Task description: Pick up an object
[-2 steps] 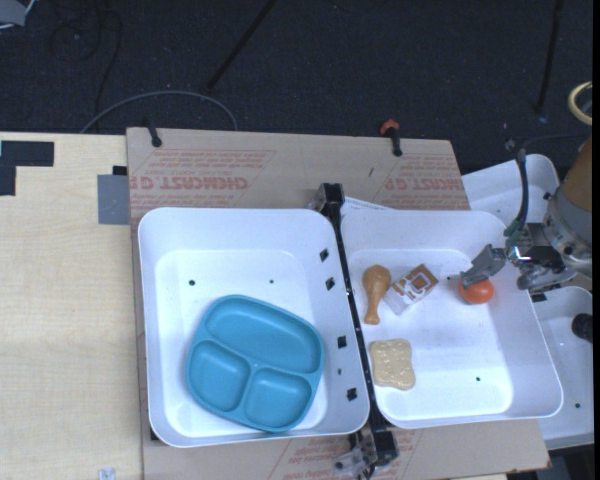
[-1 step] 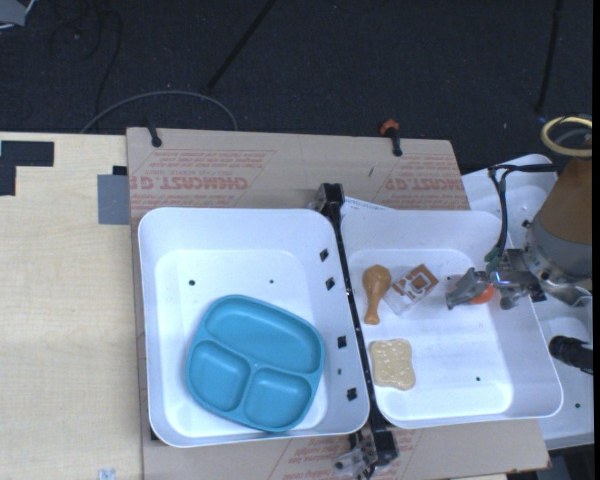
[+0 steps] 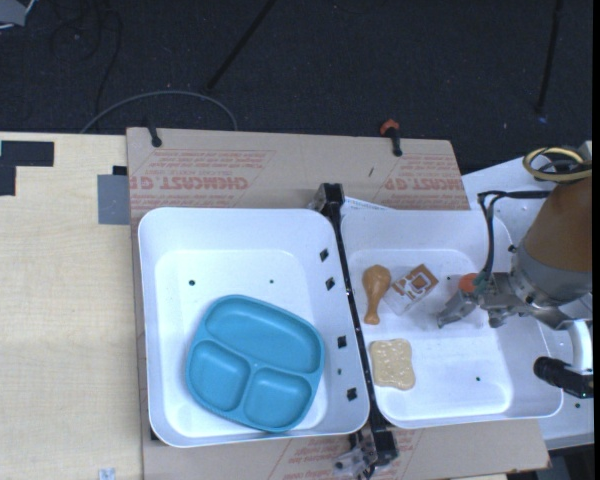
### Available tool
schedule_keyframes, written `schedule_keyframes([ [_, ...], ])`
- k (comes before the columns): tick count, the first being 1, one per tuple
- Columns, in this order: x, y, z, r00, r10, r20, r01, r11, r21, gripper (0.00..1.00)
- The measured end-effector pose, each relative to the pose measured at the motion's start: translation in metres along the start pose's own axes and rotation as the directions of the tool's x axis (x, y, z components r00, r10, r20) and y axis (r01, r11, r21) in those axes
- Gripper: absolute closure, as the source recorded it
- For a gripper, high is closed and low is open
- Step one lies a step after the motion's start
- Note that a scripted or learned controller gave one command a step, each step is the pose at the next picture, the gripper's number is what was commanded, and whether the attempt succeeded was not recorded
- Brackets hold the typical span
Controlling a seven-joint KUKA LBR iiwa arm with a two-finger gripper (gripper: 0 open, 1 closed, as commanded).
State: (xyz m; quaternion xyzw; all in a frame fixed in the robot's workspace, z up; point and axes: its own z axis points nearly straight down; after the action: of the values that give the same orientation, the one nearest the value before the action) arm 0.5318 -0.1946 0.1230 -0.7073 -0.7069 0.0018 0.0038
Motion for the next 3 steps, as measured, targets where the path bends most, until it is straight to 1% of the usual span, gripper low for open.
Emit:
schedule_keyframes([
  [1, 0.001, 0.000, 0.037, 1.000, 0.000, 0.002, 0.000, 1.000, -0.004, 0.00],
  [2, -0.001, 0.001, 0.024, 1.000, 0.004, 0.002, -0.004, 1.000, -0.007, 1.00],
  [3, 0.005, -0.008, -0.026, 1.000, 0.000, 0.003, 0.000, 1.000, -0.009, 1.00],
])
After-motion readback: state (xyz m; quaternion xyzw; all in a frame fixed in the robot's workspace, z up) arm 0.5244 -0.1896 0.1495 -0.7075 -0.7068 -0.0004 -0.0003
